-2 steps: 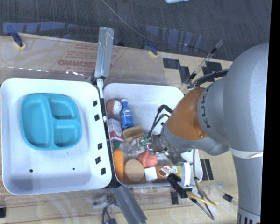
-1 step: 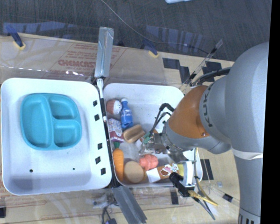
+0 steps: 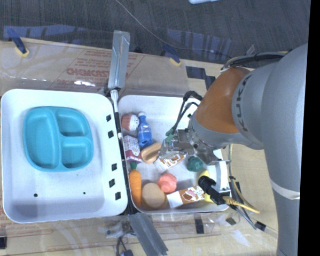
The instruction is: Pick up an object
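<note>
Arm over the crowded right bin [image 3: 150, 104]
The gripper [image 3: 173, 147] hangs by the bread roll [image 3: 150, 151], which points slantwise; open or closed, I cannot tell.

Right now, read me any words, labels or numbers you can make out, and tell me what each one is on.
"KUKA", partly seen, on the arm's grey housing.
Red print on the cardboard behind the bins: too blurred to read.
Labels on the blue bottle and small packets: too small to read.

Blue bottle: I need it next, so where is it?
The blue bottle lies in the right bin, near its upper left corner, beside the divider and just above the bread roll.
</note>
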Controlling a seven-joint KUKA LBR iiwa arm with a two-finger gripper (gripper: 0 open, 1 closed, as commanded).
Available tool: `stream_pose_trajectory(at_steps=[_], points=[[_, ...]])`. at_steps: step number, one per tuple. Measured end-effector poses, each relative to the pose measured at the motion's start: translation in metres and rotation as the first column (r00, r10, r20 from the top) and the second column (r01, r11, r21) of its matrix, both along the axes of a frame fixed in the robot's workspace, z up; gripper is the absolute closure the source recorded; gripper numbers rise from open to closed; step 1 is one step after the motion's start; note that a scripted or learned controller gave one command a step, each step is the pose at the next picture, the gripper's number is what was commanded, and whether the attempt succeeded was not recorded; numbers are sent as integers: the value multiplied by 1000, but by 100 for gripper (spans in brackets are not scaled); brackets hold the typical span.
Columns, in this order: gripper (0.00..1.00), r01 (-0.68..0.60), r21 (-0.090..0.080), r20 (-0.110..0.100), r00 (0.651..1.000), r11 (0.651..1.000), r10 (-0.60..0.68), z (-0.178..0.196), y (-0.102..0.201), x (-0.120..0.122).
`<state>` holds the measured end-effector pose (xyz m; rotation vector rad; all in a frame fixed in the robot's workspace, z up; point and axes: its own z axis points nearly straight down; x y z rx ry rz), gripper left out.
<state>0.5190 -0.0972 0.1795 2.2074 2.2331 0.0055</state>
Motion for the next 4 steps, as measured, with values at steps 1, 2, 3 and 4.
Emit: stream_pose_trajectory(at_steps=[1, 2, 3, 4], points=[[0, 1, 0, -6, 1000, 1000, -1, -3, -1, -1], [0, -164, 0, -10, 986, 986, 164, -88, -23, 80], [100, -171, 0, -7, 985, 985, 171, -76, -21, 82], [100, -242, 7, -12, 970, 970, 242, 12, 88, 135]])
